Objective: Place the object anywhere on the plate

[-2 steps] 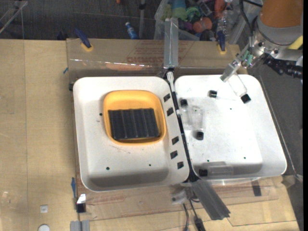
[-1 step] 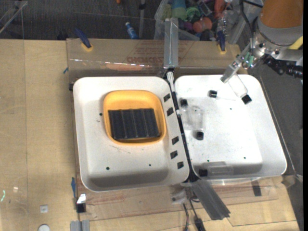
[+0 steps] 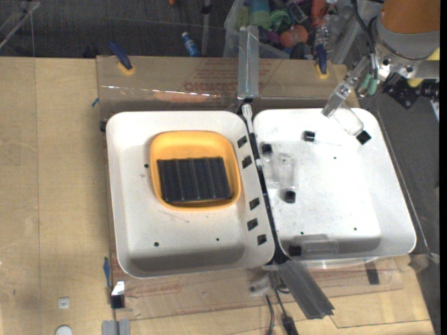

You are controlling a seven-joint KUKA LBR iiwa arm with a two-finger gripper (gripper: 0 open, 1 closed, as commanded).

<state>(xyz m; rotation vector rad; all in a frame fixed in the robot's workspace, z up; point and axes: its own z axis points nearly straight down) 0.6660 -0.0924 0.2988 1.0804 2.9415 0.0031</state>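
Lower the gripper (image 3: 337, 103), whose spread you cannot tell from this view, squarely over the clear plastic object (image 3: 279, 173) lying in the right bin (image 3: 391, 208), then carry it across to the orange plate (image 3: 195, 144) in the left bin (image 3: 129, 187).

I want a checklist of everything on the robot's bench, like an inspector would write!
Surface: two white bins side by side, left bin, right bin, on a wooden bench.
Job's things: orange plate in the left bin with a dark ridged block lying on it.
Clutter: small black bits scattered in the right bin.
Grippers: gripper hangs over the right bin's far edge; what it carries is too unclear to tell.
Cables: wires below the bins.
Surroundings: tub of colourful toys behind the bench.
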